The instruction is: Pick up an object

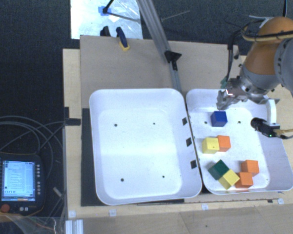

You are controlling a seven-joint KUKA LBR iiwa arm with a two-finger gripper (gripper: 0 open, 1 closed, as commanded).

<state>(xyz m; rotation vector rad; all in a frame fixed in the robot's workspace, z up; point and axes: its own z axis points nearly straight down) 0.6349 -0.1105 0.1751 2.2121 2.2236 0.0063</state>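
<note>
Over the far end of the right bin [278, 179], the gripper [224, 100] hung just beyond the blue cube [219, 118], which sat on the bin floor directly toward me; whether it gripped anything I couldn't tell.

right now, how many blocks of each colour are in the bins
blue block: 1
yellow blocks: 2
orange blocks: 3
green block: 1
total: 7, all in the right bin

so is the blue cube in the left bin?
No, the blue cube sits in the right white bin, just below the gripper.
</note>
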